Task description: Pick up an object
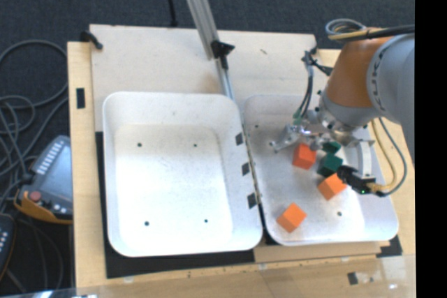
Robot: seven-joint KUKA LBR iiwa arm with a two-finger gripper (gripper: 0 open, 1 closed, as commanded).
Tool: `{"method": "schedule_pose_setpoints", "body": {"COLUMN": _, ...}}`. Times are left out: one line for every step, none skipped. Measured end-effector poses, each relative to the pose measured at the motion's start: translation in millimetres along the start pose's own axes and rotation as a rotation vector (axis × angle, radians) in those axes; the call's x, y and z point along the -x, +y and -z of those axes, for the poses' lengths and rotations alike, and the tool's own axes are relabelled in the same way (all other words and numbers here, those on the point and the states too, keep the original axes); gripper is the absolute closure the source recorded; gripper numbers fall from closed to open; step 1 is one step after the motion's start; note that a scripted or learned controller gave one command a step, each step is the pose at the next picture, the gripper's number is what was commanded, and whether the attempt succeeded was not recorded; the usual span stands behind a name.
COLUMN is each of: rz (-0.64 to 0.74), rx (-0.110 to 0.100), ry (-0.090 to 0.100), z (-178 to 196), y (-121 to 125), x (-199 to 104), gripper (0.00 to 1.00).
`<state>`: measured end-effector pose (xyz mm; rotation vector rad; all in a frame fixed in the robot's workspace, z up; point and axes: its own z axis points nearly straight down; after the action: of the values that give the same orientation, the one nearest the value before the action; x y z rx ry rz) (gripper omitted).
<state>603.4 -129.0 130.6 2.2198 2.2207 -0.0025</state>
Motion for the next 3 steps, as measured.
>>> {"method": "schedule_pose_setpoints", "body": {"rz": 0.003, "rx": 0.017, "ry": -0.004, "z": -7.7, "y": -12.8, "x": 6.4, "gripper": 0.0}}
{"method": "schedule_pose_setpoints", "body": {"rz": 0.004, "rx": 0.027, "ry": -0.009, "z": -10.6, "y": -26.7, "x": 12.7, "gripper": 0.0}}
{"method": "schedule_pose_setpoints", "body": {"rz": -0.004, "rx": 0.027, "ry": -0.006, "z": -10.0, "y": -27.4, "x": 13.3, "gripper": 0.0}}
